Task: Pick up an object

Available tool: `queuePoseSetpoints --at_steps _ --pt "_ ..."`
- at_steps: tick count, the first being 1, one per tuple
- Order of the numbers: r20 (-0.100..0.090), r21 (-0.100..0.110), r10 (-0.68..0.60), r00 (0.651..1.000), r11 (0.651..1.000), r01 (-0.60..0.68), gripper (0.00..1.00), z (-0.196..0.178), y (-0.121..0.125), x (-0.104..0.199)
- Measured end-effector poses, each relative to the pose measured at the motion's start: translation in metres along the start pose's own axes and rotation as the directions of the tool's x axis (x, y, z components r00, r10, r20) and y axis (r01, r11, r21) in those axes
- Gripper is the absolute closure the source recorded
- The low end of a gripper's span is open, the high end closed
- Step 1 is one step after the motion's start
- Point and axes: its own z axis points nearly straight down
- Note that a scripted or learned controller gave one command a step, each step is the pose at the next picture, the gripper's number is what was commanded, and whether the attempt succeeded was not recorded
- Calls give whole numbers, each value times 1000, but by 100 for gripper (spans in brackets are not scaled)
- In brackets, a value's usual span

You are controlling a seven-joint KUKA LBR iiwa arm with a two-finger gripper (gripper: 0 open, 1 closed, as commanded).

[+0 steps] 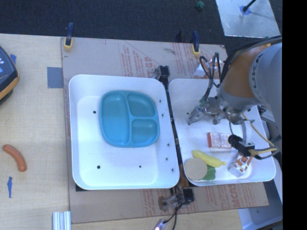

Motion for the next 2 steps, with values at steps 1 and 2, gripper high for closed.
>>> queuePoseSetpoints --at_steps 1,2 --pt "0 0 2 1000 1000 -2 0 -56 -42 -23" --pt "0 2 -1 1000 1000 1 0 1 -105 -6"
